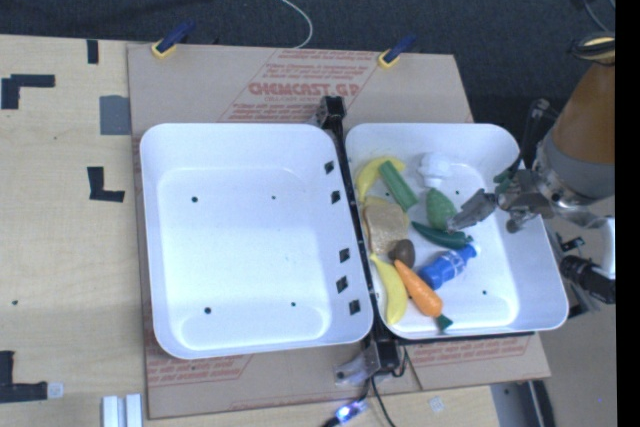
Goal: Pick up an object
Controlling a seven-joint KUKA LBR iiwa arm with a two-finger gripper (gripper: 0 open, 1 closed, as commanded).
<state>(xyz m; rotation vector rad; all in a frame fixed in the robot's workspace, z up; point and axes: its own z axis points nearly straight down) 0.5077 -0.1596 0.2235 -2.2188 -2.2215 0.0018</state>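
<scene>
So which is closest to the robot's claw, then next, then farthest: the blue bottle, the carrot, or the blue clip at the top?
From the gripper:
1. Blue bottle, just below it.
2. Carrot, lower left in the bin.
3. Blue clip, up on the cardboard edge.

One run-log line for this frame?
arm: over right bin | end effector: above green items, nothing visibly held | carrot, blue bottle: in bin

The bench (60,245) presented a pale wooden top with dark angular marks on the side farthest from the gripper (470,212). A brown cardboard sheet (300,85) with red lettering lay flat on it, held by two yellow-and-blue clamps (172,38) at the far edge. Two white bins rested side by side on the cardboard: the right bin (520,300) directly beneath the gripper, the left bin (240,235) well apart from it.
</scene>
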